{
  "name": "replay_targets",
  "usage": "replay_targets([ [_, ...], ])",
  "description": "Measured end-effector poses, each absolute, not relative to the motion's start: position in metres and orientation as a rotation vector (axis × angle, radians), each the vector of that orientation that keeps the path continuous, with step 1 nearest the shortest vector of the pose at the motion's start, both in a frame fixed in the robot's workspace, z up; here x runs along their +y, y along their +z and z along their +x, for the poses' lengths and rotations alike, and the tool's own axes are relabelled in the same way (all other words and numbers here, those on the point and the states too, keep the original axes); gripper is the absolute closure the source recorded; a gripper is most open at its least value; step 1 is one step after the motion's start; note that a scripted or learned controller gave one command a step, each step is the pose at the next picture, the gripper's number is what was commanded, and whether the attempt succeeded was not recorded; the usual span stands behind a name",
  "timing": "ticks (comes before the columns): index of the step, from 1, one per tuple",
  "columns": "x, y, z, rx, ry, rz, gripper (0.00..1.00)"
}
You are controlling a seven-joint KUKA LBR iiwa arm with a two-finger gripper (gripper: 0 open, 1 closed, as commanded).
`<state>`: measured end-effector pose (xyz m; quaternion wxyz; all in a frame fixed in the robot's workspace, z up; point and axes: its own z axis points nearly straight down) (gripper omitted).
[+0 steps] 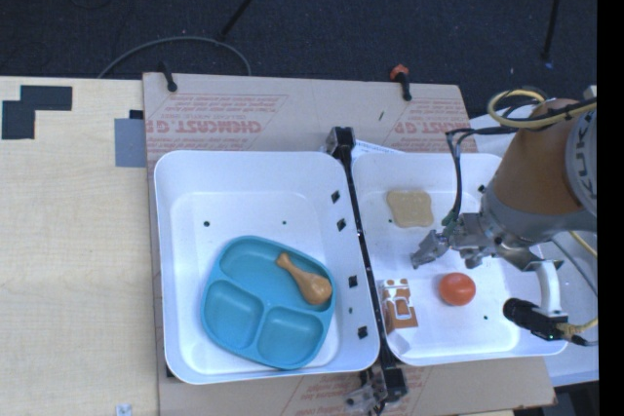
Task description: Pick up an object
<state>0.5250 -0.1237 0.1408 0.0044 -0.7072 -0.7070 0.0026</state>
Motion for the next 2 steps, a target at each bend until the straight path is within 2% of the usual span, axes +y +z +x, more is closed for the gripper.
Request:
replay_targets([
  [1, -0.123, 0.087, 0.524, -2.216, 0.006, -2.217, 0.0],
  [2, -0.124, 0.1, 0.524, -2.208, 0.004, -2.227, 1.0],
])
